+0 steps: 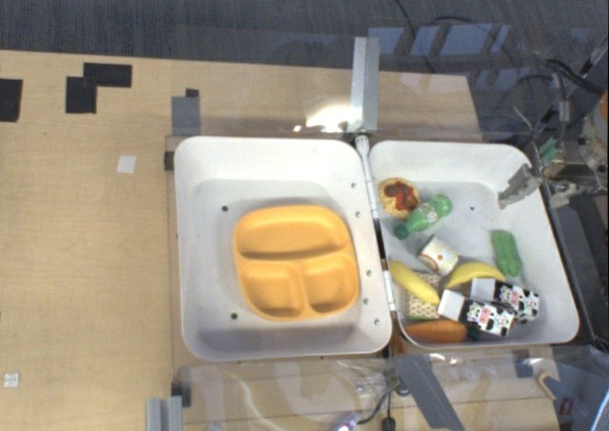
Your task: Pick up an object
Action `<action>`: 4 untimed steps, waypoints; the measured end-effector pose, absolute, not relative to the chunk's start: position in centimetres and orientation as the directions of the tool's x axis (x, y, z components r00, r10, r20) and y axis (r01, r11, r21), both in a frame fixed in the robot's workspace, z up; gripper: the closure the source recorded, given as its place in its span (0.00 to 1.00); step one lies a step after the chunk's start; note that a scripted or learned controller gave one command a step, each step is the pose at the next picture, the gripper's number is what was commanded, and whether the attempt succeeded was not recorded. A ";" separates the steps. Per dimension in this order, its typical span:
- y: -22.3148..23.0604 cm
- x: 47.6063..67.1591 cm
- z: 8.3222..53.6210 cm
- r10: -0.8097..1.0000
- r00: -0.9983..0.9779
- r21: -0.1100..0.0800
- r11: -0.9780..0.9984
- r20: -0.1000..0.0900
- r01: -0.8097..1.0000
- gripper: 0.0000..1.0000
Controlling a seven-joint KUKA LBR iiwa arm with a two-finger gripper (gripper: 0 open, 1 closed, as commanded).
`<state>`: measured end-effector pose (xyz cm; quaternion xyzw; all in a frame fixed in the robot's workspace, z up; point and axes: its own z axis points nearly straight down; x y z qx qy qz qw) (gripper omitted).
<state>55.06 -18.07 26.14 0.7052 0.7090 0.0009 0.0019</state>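
The right bin [476,165] holds the objects. A small round pizza toy [400,195] lies near its left wall, with a green bottle [425,216] just below it. A small white can [439,255] sits mid-bin and a green pickle [506,253] lies to the right. Two yellow bananas [415,280] [473,274] lie toward the front, beside patterned cartons [493,310] and an orange carrot [437,331]. My gripper [518,188] hangs at the bin's far right corner, above and right of the pickle, with nothing seen in it.
The left bin [205,258] carries a yellow divided plate [295,261]. A metal post [365,77] rises behind the wall between the bins. Arm parts and cables [571,125] crowd the right side.
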 end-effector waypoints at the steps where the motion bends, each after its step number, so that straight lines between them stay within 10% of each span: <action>1: -20.3 53.0 9.7 0.986 0.167 0.007 -0.167 0.001 0.986 0.00; 3: -19.5 60.1 8.8 0.818 0.575 0.006 -0.575 0.006 0.818 0.00; 4: -19.6 57.9 8.8 0.642 0.767 0.005 -0.767 0.006 0.642 0.00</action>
